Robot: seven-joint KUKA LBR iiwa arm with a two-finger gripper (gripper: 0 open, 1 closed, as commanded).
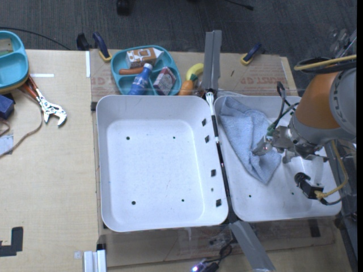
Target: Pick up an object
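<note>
At the far left of the wooden tabletop (51, 174) sits part of a teal tray (11, 61), with a silver adjustable wrench (51, 112) lying just below it. Farther along the back edge, a teal divided dish (119, 72) holds a small box, a blue bottle and a dark packet, and a yellow and orange toy piece (191, 78) lies just beside its right side. The left white bin (105, 163) lies in front of the dish. An upright grey post (212, 55) rises behind the seam where the two bins meet. In the right white bin (266, 205), a crumpled blue-grey cloth (245, 137) lies draped from the back left corner toward the middle. The gripper (274, 146) reaches in from the right and sits low at the cloth's right edge, touching or nearly touching the fabric. I cannot tell whether its fingers are spread or clenched, nor whether any cloth lies between them. Behind it, the arm's orange band (317, 103) hangs over the bin's right side.
</note>
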